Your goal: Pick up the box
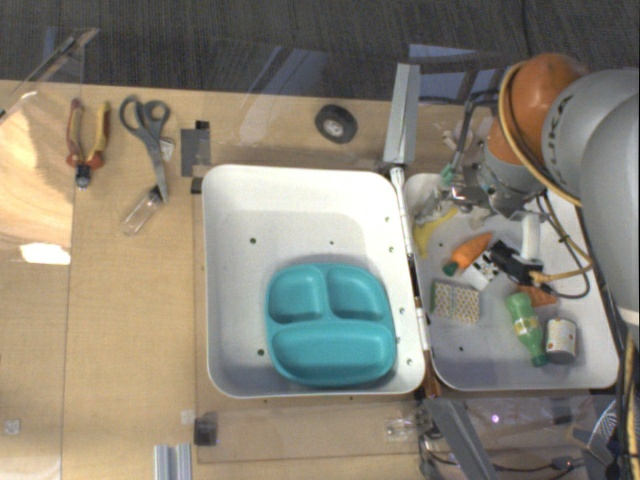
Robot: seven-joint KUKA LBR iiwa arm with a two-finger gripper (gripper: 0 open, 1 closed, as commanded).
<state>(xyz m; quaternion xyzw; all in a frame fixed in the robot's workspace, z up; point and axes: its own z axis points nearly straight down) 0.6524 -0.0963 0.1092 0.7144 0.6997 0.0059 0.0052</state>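
In the camera view, the box [456, 302], small, flat and speckled, lies near the left wall of the right bin [590, 373], looks light and stiff, and is best pinched across its thin edges, while the pincer's state cannot be told.

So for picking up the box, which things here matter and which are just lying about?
Job: end effector, over the right bin; small patterned box, seemingly the target.

Lying about: teal tray, green bottle, can, orange piece, scissors, pliers, tape roll.
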